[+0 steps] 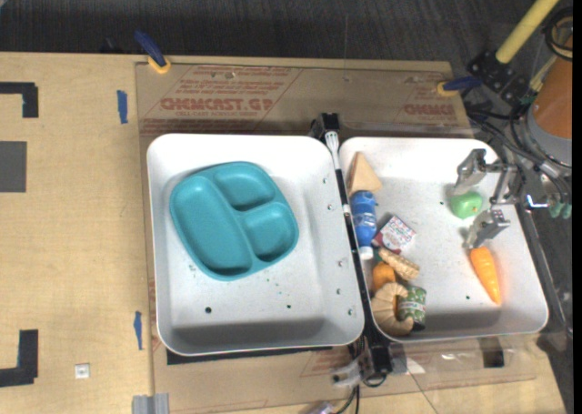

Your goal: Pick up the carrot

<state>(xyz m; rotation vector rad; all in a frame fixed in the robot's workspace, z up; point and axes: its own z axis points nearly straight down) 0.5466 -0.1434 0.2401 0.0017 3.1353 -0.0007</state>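
Fingers [482, 198] spread and unladen, straddling a green ball [466, 205], carrot [486, 273] just below.

Bench [73, 248] bearing two white bins [177, 312]

The arm [553, 103] is seen entering from the right edge of the camera view, above the far right corner of the right bin [427, 153]. Its orange band is visible at the right edge, with dark cabling bundled beside it. The wrist is angled downward and toward the left, over the right side of that bin. The gripper [482, 203] is carried low over the bin's right half, its two metal fingers [469, 169] spread apart, one toward the far edge and the other toward the near edge. Nothing is seen held between them.
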